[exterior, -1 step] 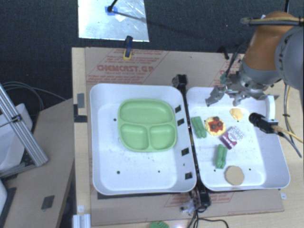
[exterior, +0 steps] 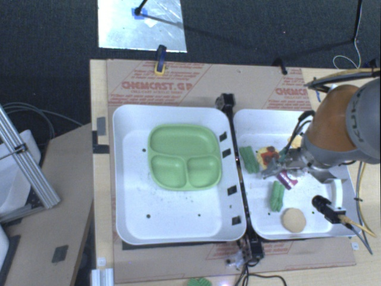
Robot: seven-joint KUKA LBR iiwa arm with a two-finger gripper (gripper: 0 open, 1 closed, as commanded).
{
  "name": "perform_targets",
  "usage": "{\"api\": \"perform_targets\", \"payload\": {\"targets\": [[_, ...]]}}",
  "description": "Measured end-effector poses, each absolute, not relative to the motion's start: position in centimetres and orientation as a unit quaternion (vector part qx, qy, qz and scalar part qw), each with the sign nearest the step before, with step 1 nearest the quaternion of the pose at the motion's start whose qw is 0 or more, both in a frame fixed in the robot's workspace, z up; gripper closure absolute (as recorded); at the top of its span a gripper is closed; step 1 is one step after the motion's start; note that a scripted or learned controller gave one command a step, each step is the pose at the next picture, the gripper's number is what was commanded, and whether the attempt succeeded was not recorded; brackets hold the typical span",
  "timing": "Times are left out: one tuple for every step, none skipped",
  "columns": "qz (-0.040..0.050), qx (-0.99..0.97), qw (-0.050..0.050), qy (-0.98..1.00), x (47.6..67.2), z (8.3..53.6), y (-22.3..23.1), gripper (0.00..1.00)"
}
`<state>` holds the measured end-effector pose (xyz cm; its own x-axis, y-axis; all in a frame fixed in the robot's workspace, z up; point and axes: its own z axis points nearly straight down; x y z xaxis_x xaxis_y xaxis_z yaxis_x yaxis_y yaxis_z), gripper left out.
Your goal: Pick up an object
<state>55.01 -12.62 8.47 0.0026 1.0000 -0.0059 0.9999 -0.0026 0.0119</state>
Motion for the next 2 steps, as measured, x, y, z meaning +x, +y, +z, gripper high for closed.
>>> {"api": "perform_targets", "payload": {"targets": [[0.0064, 0.707, 0.014, 0.707, 49.6, 9.1, -9.3, 0.0], [0.0063, 0.708, 0.016, 0.706, 49.9, 10.3, -9.7, 1.0]]}}
